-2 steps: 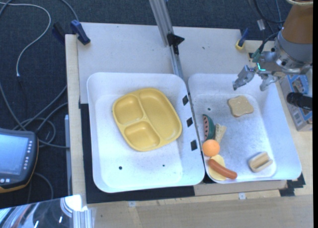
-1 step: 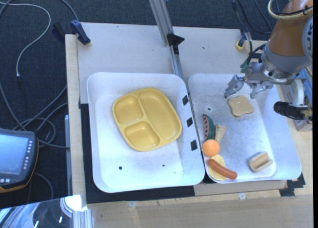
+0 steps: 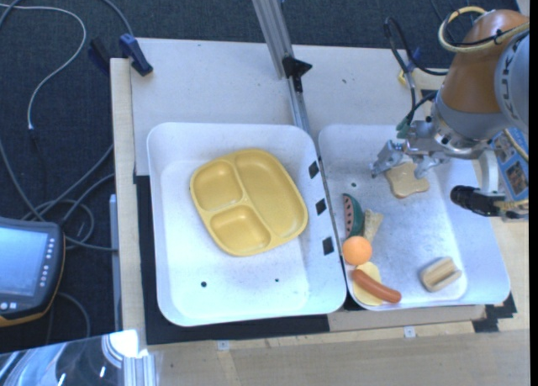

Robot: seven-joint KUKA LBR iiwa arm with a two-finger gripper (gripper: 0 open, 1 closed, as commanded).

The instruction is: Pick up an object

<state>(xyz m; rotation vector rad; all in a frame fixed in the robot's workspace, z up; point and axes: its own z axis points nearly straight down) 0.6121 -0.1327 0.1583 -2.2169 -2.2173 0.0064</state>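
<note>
I see the arm [image 3: 475, 65] reaching in from the right, orange band above the wrist, with the end effector [image 3: 402, 157] low over the far part of the right bin [image 3: 479, 245]. Whether it is released or clenched I cannot tell from this slant. No item shows between its metal parts.

Nearest thing: a tan toast-shaped piece [image 3: 407, 181], just beside the end effector on its near-right side, lying flat on the bin floor. It looks to be touching or almost touching the tool, but I cannot say which.

Toward me and left of the end effector, along the bin's left wall: a watermelon slice [image 3: 351, 213], with a pale wedge [image 3: 371, 224] just beside it. Further toward me from those, an orange [image 3: 357, 250], then a sausage [image 3: 376, 285] lying on a yellow piece [image 3: 366, 283] in the bin's near-left corner.

Toward me and a bit right of the end effector, well apart from it: a small bread roll [image 3: 440, 273].

Well to the left of the end effector, the left bin [image 3: 252, 304] carries a yellow tray [image 3: 247, 201] with three compartments, turned at an angle.

Both bins sit on the counter [image 3: 210, 81]. A metal post [image 3: 271, 10] rises from the seam between them, far-left of the end effector.
</note>
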